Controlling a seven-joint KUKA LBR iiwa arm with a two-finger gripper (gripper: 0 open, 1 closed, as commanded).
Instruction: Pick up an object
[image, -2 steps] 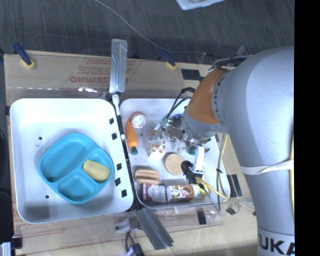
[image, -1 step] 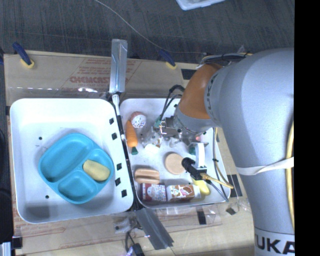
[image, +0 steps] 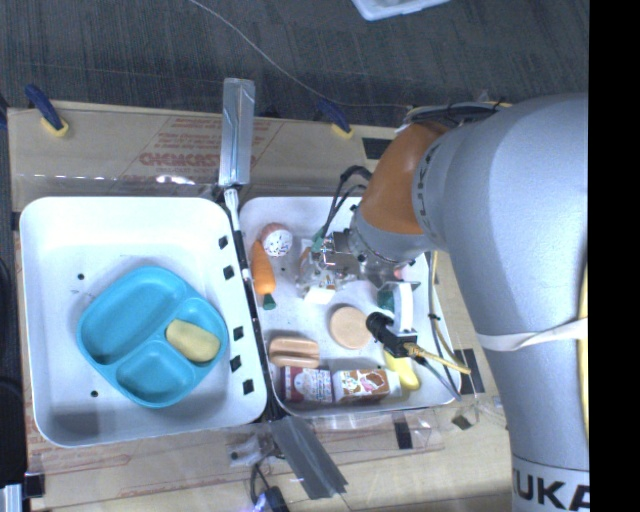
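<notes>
White bins (image: 50, 300) on perhaps cardboard-lined bench (image: 130, 140)

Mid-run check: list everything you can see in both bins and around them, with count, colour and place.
left bin: 1, white, left side of bench
divided plate: 1, blue, in the left bin
yellow lump: 1, yellow, lying in a plate compartment
right bin: 1, white, beside the left bin
carrot: 1, orange, right bin near its left wall
speckled ball: 1, white, right bin, beside the carrot's top
hot dog: 1, tan bun, right bin, lower left
bottle: 1, dark red label with a yellow cap, lying along the front wall
round disc: 1, tan, middle of the right bin
clamps: 2, blue and yellow, back edge of bench
arm: 1, grey with an orange band, reaching in from the right
claw: 1, dark metal, low over the right bin
</notes>
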